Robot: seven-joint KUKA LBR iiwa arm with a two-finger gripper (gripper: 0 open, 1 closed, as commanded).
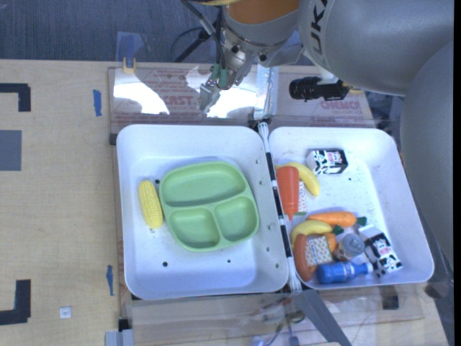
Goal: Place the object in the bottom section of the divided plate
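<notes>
A green divided plate lies in the left bin, with one wide section at the far side and two smaller ones at the near side; all three are bare. A yellow corn cob lies in the same bin, just left of the plate. My gripper hangs above the far rim of the left bin, over the shiny bench strip, well apart from the plate and every object.
The right bin holds an orange carrot, a banana, a black-and-white cow-print block, a second carrot, a blue bottle and several other toys. The arm's grey body overhangs the right bin's far corner.
</notes>
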